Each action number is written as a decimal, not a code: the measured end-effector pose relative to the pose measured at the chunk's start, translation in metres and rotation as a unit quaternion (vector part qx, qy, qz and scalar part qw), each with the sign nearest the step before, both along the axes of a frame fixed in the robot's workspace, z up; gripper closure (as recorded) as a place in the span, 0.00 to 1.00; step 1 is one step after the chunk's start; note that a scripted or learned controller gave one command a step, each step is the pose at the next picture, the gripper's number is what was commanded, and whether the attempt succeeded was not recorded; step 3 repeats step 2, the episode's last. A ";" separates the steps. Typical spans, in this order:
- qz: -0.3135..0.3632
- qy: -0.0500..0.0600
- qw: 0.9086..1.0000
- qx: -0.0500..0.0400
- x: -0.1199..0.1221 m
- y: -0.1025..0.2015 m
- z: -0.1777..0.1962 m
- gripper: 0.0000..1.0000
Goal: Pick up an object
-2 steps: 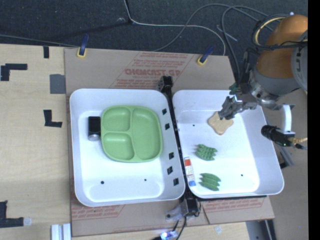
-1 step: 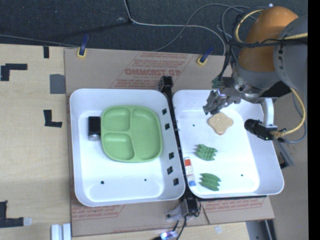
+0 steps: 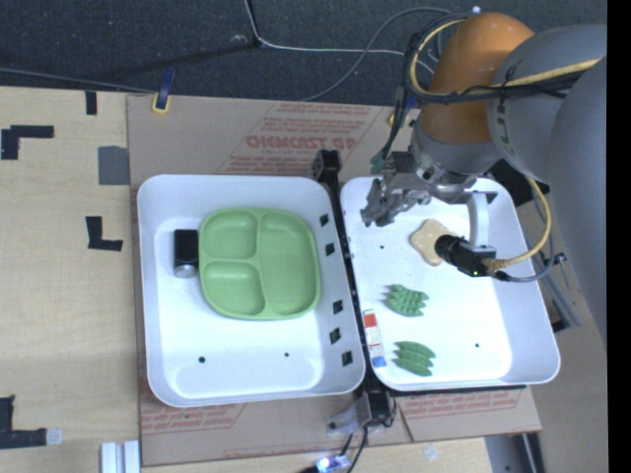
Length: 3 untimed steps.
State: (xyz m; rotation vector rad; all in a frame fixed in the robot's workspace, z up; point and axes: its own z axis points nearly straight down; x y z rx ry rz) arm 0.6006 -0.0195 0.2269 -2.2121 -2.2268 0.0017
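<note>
My gripper hangs over the upper left part of the right bin, its dark fingers pointing down and left with nothing visible between them. A tan slice of bread lies just to its right, apart from it. Lower in the same bin lie a green leafy piece and a green pea pod. A small white tube with red and blue marks rests along the bin's left wall.
The left bin holds a green divided plate and a small black and silver object to its left. A black divider runs between the bins. Cables trail from the arm over the right bin.
</note>
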 end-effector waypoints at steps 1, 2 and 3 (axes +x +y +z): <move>0.000 0.000 1.000 0.000 0.013 0.051 -0.012 1.00; 0.000 -0.001 1.000 0.000 0.025 0.096 -0.003 1.00; 0.000 -0.001 1.000 0.000 0.025 0.096 -0.003 1.00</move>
